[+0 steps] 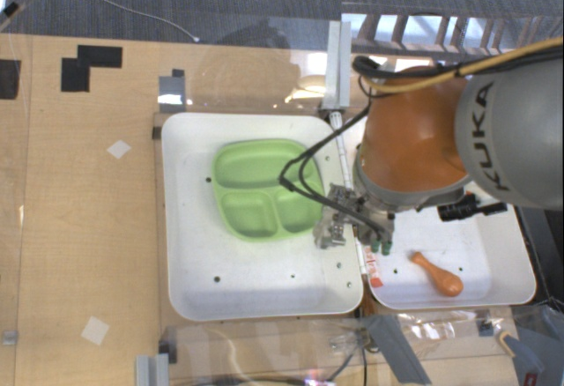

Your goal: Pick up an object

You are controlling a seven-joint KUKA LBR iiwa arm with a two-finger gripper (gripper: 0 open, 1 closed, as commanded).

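Observation:
A light green divided plate (257,189) lies in the left white bin (189,226), towards its upper middle. An orange carrot-shaped piece (437,274) rests near the front of the right white bin (502,270). My gripper (333,233) hangs below the orange wrist band, over the right edge of the left bin, just past the plate's lower right corner. Cables and the wrist body cover much of it, and I see nothing held in it.
The big grey and orange arm (441,137) covers most of the right bin. A metal post (336,67) stands behind the divider between the bins. Black markers (88,65) sit on the wooden bench at far left.

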